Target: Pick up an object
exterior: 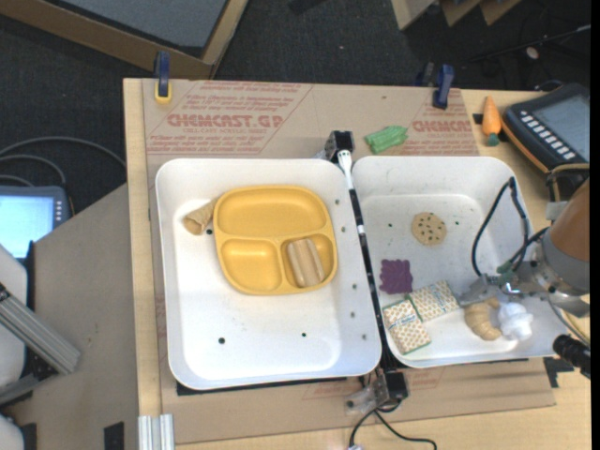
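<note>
while the grey arm reaches in from the right edge, its gripper is seen low over the right-hand white bin, near that bin's lower right corner, with its tip just above a tan lumpy object and just beside a white crumpled object; whether anything is touched or held cannot be told, and how far the gripper is open cannot be told either. also laid in this bin are a round speckled cookie, a purple piece and two patterned packets near the lower left. in the left-hand white bin, a yellow divided plate is set, with a tan roll in its lower right compartment and a tan piece touching its left rim.
</note>
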Robot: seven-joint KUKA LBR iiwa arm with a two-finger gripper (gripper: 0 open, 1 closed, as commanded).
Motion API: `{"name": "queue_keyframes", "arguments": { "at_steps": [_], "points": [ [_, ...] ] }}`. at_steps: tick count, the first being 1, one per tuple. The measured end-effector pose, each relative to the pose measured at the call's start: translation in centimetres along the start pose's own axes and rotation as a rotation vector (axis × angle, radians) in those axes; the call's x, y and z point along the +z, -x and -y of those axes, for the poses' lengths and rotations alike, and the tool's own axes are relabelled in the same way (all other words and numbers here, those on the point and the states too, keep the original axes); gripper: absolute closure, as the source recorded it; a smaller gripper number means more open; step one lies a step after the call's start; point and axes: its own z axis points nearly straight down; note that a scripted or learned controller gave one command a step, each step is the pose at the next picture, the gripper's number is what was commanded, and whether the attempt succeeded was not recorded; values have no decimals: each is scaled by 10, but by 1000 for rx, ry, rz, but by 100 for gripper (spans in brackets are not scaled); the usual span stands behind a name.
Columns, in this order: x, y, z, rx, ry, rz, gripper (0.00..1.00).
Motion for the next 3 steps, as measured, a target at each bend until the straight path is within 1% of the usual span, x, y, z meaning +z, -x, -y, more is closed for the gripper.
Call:
{"name": "queue_keyframes", "arguments": {
  "at_steps": [3],
  "points": [
    [0,-1,0,1,1,2,0]
  ]
}}
